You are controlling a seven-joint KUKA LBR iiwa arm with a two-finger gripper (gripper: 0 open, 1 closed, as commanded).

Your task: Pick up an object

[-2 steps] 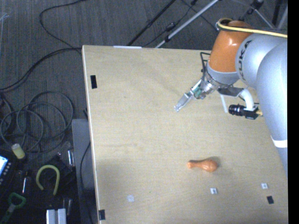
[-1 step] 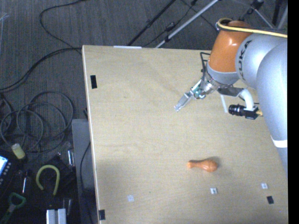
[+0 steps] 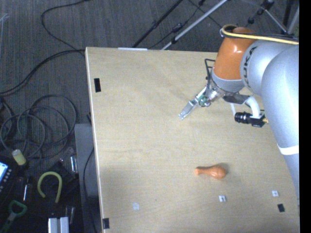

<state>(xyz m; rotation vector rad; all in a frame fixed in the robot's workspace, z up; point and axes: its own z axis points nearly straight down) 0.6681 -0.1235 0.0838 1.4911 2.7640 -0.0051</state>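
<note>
We see the arm [image 3: 272, 72] reaching in over the pale wooden desk [image 3: 146, 144], its jaws [image 3: 187, 111] slanting down toward the desk surface. The two thin fingers lie so close together at this angle that we cannot tell whether the jaws are open or closed; nothing shows between them. The orange pear-shaped object [image 3: 212, 172] lies on its side on the desk, well apart from the jaws, nearer the camera and slightly toward the arm's side, its narrow end pointing away from the arm.
</note>
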